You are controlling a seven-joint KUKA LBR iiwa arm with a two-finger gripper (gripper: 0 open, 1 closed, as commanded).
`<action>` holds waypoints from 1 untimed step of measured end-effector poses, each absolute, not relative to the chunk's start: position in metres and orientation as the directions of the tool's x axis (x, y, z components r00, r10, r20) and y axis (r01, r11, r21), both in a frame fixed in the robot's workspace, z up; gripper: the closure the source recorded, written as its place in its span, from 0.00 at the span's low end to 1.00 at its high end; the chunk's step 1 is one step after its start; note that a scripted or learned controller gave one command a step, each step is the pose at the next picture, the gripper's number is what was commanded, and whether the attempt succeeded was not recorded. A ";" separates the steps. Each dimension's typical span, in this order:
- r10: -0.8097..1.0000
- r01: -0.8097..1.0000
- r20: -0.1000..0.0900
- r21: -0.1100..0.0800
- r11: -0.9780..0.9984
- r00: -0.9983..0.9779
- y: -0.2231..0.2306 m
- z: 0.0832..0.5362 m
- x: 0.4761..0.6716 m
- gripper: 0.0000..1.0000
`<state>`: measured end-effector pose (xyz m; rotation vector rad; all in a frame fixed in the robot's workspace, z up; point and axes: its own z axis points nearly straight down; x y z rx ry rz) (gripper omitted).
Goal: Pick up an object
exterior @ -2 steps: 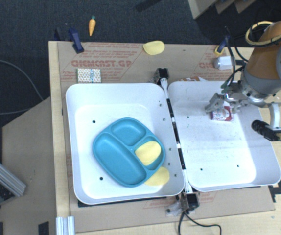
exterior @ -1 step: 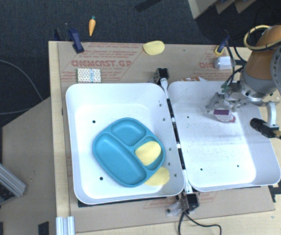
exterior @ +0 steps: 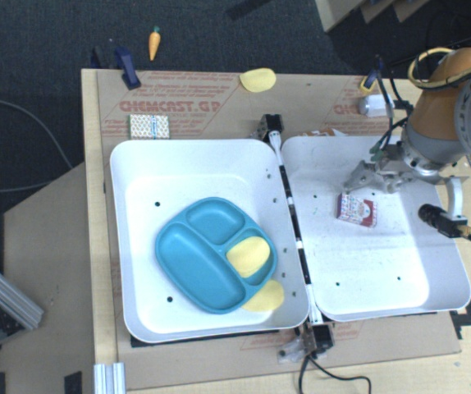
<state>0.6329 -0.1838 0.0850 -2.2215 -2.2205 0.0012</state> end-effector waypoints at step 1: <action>1.000 1.000 0.001 -0.002 0.001 -0.001 -0.125 0.084 0.583 0.00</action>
